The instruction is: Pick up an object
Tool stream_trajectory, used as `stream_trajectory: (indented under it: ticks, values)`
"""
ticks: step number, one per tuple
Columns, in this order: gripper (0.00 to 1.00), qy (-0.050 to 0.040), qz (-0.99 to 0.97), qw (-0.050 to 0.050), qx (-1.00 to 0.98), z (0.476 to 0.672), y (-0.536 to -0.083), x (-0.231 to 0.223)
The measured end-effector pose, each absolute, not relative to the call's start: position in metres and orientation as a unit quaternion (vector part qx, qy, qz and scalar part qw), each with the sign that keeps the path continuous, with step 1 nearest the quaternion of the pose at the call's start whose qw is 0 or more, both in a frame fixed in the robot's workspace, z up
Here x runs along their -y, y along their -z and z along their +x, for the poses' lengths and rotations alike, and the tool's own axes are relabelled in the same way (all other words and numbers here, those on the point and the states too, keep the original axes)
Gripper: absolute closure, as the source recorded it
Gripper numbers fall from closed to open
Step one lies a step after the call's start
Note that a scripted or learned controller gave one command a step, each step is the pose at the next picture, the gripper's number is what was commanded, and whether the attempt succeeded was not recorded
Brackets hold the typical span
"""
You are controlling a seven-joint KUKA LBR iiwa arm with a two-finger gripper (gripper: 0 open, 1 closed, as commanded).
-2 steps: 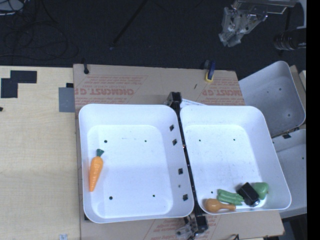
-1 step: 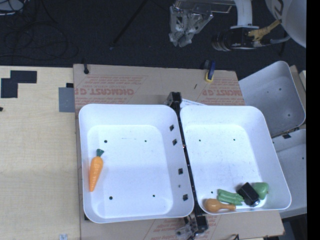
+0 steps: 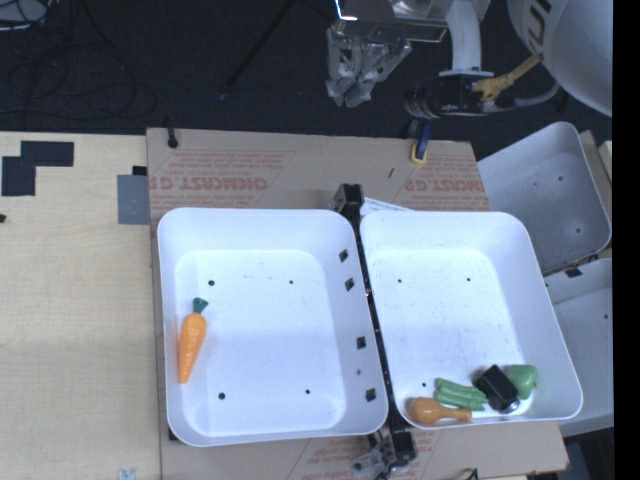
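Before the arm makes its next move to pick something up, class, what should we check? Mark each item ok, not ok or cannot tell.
1. Target available: ok, carrot lies alone in the left bin.
2. Room around carrot: not ok, it lies beside the bin wall.
3. Right bin items separated: not ok, black block, green pieces and orange piece cluster in a corner.
4. Gripper clear of bins: ok, raised behind them.
5. Gripper state: cannot tell.
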State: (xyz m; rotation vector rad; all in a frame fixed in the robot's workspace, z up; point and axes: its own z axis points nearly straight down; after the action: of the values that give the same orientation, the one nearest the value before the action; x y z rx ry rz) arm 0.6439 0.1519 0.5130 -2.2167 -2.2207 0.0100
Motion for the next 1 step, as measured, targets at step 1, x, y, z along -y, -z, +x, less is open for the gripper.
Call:
stream_trajectory:
  ticks: [1]
  values:
    - [1.00, -0.0005, -0.704, 0.001, 0.710, 0.6432, -0.5380, -0.2267]
